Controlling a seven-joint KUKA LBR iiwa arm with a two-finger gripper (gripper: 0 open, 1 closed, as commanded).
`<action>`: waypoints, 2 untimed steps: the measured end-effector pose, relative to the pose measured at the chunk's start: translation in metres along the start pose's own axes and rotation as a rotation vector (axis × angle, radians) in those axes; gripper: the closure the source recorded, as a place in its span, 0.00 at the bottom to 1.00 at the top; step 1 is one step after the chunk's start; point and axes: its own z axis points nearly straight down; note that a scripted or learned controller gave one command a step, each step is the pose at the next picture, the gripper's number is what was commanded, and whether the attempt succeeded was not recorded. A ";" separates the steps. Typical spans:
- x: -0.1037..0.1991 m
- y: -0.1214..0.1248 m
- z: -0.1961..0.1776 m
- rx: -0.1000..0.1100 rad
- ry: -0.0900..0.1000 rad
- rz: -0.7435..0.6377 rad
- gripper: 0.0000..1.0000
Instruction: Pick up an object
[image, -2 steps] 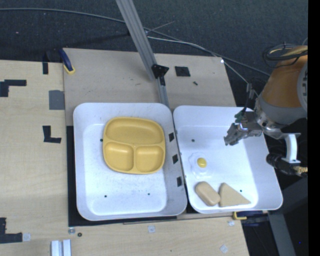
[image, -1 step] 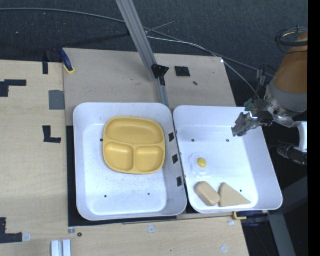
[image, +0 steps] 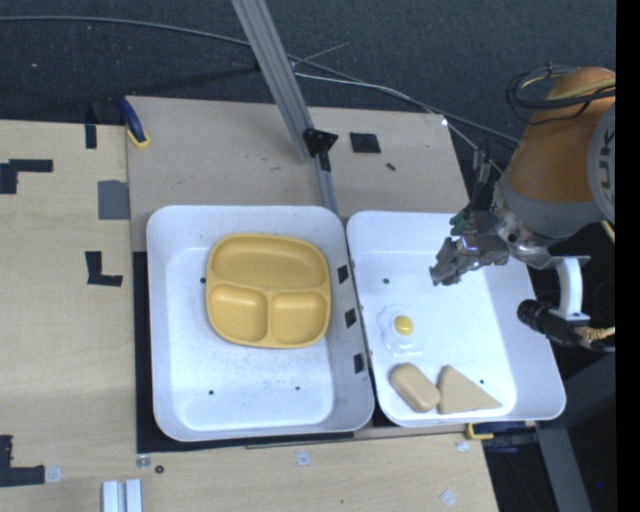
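Over right bin (image: 500, 335), jaws, egg (image: 403, 326) nearby

We see a yellow plate (image: 268, 290) lying flat and right way up in the far half of the left bin (image: 180, 400), with one wide compartment on its far side and two smaller ones nearer. In the right bin (image: 520, 370) a small fried egg (image: 402, 328), pale with a yellow yolk, lies towards the left. Nearer, a tan bread roll (image: 413, 387) and a tan wedge (image: 464, 391) lie just beside each other by the near wall, the roll on the left.
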 end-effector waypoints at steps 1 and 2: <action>0.055 0.000 0.017 0.001 0.000 -0.001 1.00; 0.108 -0.005 0.032 0.002 0.000 -0.001 1.00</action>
